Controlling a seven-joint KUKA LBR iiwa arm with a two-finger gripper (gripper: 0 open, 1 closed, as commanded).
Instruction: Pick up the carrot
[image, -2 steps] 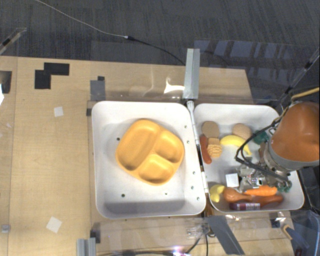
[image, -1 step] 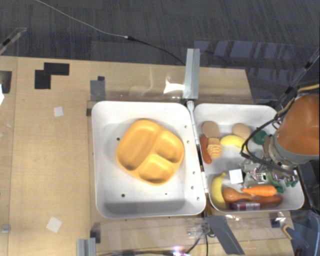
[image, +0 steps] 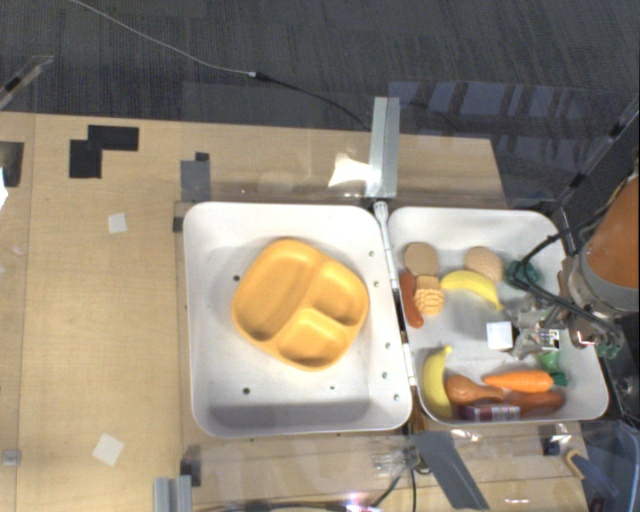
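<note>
I see the carrot lying flat along the front edge of the right bin, near its front right corner, resting on a dark sausage with a banana just beside its blunt end. The gripper hovers just behind it, holding nothing; whether it is spread or closed I cannot tell. I'd come forward a touch, line up across the carrot's width, and descend on its middle, staying clear of the sausage and the bin wall.
</note>
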